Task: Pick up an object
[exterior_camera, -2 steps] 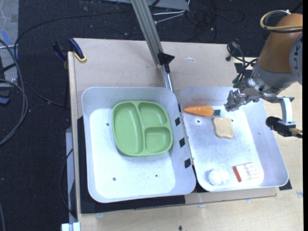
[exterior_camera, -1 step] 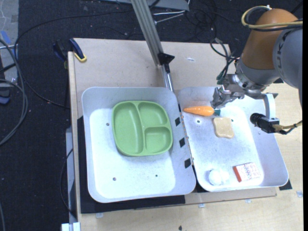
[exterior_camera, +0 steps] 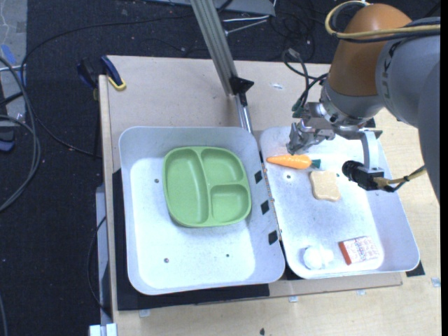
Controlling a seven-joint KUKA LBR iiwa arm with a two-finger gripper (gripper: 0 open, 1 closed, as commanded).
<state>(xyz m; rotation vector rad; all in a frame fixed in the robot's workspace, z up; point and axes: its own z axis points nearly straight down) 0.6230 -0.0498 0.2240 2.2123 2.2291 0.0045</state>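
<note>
Nearest the camera, a white ball [exterior_camera: 316, 257] and a red-and-white packet [exterior_camera: 360, 250] lie in the right bin [exterior_camera: 392, 222]. Gripper [exterior_camera: 301, 140] hangs just above the carrot [exterior_camera: 289, 162]; finger state cannot be determined. A tan block [exterior_camera: 325, 185] lies nearby. Left bin [exterior_camera: 140, 187] holds a green tray [exterior_camera: 207, 186].

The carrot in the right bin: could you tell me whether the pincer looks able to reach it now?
Probably yes: the pincer hangs just above the carrot, nothing lies between them, and the bread slice sits apart.

grey arm [exterior_camera: 413, 61], orange band [exterior_camera: 364, 47], yellow cable loop [exterior_camera: 348, 12] over it, dark metal pincer [exterior_camera: 299, 140]
</note>
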